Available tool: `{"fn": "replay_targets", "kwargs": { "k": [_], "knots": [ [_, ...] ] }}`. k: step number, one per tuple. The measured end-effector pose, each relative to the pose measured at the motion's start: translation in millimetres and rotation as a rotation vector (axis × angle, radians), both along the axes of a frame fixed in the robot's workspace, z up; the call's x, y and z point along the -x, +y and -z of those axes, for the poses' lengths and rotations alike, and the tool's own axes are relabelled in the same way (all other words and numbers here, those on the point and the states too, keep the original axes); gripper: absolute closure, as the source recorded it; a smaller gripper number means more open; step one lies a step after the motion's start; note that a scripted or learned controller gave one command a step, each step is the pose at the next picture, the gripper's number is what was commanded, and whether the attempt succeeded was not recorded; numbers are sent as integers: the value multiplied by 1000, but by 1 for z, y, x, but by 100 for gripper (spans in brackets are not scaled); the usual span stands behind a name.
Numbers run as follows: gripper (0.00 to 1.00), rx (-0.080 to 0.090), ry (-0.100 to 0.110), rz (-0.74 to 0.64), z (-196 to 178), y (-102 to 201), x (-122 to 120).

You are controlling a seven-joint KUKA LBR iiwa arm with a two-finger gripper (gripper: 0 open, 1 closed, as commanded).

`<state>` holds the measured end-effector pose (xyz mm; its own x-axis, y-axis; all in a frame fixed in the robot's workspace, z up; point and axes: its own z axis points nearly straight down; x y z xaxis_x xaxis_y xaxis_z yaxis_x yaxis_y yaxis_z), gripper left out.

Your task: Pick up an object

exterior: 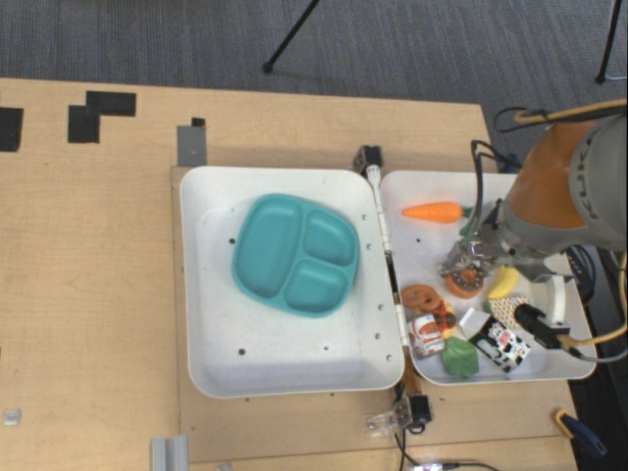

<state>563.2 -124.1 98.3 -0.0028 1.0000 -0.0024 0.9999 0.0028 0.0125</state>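
My gripper [465, 261] hangs low in the right bin [412, 248], just above a small orange round toy [463, 283]; whether it touches the toy I cannot tell. An orange carrot [432, 212] lies at the far end of this bin. A yellow banana-like piece [503, 283] sits just right of the orange toy. Toward the near end lie a brown ring-shaped piece [420, 297], a red-and-white can [429, 335], a green lump [459, 358] and a black-and-white box [501, 343].
The left bin [211, 361] holds a teal divided plate [294, 253]. The grey arm with its orange band [545, 180] covers the right bin's far right corner. Cables [478, 180] run beside the wrist. Wooden benchtop [88, 292] spreads to the left.
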Motion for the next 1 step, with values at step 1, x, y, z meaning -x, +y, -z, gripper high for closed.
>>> {"fn": "replay_targets", "kwargs": {
  "k": [1],
  "knots": [
    [100,-2,5,-4,-131,40,-7]
  ]
}}
